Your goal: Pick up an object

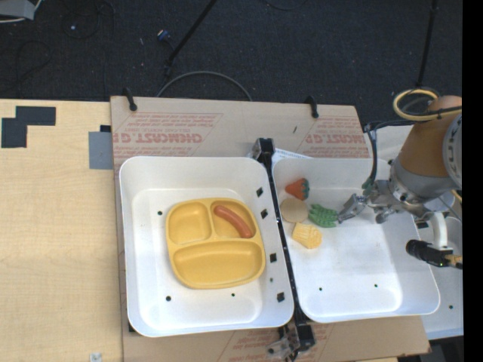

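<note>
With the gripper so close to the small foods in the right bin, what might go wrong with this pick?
1. The green toy, round tan piece and yellow corn lie crowded together, so the gripper may push one aside or catch two.
2. The strawberry sits near the divider, where fingers may hit the wall.

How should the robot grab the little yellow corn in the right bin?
Probably from straight above, pinching the yellow corn across its narrow middle. It lies flat on the bin floor, with open floor below and to its right. The tan round piece and the green toy crowd its top edge, so the fingers should go on the other sides.
</note>
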Robot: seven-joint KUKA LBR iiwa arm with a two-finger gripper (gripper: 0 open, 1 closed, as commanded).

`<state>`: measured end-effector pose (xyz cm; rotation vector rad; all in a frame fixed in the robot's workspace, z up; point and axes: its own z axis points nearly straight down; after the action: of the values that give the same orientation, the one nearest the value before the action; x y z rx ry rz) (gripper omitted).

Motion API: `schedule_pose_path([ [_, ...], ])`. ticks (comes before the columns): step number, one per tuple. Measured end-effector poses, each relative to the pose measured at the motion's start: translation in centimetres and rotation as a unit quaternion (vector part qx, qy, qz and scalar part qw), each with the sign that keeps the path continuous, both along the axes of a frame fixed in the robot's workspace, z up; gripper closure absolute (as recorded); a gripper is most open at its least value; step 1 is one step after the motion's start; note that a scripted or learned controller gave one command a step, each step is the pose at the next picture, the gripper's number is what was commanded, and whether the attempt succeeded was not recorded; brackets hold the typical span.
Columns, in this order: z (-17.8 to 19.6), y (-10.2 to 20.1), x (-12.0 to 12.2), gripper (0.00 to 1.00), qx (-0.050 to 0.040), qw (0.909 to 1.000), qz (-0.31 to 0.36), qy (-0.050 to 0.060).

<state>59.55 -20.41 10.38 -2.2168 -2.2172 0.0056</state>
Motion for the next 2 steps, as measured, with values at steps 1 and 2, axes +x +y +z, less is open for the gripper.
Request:
schedule_pose_path([
  [1, 1.3, -0.1, 0.1, 1.00, -0.0005, 1.0000, 0.000, -0.001],
  [2, 5.6, 0.1, 0.5, 1.00, -0.0013, 1.0000, 0.001, -0.005],
])
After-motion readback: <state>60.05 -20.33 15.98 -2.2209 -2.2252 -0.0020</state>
